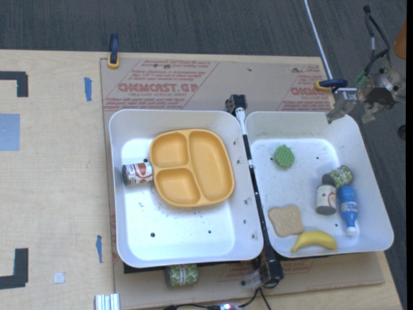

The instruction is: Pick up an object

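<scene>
Nothing picked yet. Gripper [352, 112] above right bin's [377, 173] far corner, jaws apart, holding nothing. Candidates all lying in right bin: green ball [283, 155], bottle [348, 209], banana [314, 241], toast [286, 219]. Descent, grasp, lift all remain.

High slanted overhead of both bins [122, 173]

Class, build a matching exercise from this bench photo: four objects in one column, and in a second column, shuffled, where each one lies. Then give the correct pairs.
Objects
1. yellow divided plate
2. banana
3. red can
4. green can

Places
A. outside the bins, on the board at the near edge
B. left bin, touching the plate's left side
C. right bin, near edge, beside the bread slice
D. middle of the left bin

Pairs: 1-D, 2-C, 3-B, 4-A
</scene>
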`<state>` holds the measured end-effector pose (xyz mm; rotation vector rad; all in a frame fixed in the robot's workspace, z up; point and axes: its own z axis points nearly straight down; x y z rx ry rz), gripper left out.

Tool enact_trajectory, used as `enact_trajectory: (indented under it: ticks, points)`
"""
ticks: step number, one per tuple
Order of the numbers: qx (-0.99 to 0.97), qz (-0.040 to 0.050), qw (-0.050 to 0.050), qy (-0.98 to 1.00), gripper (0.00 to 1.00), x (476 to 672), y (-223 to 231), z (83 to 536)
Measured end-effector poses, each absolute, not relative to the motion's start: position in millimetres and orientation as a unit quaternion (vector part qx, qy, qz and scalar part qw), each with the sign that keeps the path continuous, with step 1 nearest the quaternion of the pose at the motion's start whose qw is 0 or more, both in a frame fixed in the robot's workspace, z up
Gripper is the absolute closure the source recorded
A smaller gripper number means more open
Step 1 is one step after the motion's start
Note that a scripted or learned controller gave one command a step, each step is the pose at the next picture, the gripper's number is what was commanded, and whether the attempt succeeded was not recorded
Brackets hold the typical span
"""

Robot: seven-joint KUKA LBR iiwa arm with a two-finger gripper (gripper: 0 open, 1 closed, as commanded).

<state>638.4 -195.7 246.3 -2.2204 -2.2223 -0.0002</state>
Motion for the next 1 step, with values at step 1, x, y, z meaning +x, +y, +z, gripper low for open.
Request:
enact_trajectory:
  ticks: [1]
  points:
    - [-0.706, -0.0003, 0.004, -0.708, 0.0, 660.6, -220.7, 117.4]
